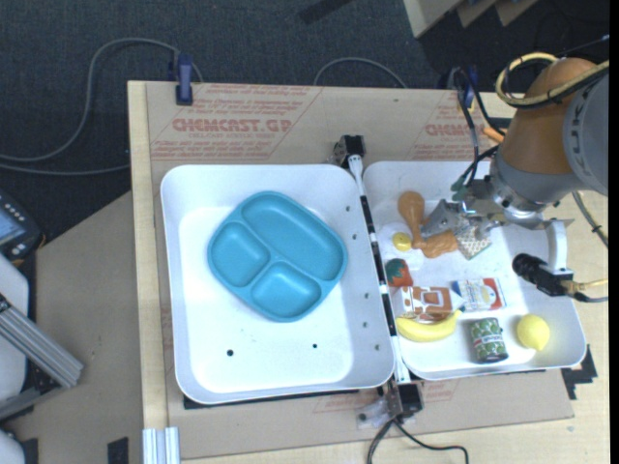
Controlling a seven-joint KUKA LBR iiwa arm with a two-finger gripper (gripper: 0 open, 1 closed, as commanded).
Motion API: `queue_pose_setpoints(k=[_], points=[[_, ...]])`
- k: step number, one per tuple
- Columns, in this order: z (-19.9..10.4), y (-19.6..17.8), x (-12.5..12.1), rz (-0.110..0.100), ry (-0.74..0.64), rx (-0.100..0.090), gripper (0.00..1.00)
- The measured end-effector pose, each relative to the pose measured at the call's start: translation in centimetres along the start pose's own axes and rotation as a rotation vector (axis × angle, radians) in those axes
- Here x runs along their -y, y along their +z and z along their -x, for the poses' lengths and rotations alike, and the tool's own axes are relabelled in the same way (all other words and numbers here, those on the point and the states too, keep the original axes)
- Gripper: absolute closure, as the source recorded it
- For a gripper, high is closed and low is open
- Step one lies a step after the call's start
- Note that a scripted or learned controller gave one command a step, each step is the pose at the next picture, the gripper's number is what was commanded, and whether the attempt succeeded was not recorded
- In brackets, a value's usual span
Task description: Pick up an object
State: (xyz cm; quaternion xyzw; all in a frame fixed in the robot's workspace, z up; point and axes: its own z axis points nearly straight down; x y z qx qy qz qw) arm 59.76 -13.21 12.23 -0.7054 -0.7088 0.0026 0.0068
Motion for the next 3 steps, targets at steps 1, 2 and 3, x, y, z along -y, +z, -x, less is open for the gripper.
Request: queue_pose_setpoints(k=[1,2,3], points=[[-2.8,3.7,0.0,0.015,0.003,0.006,0.00],[-2.6,3.6,-5.1,0.022,0.003,0.009,0.00],[-3.3,3.7,-0.9,0.011,0.007,0.006,0.00]])
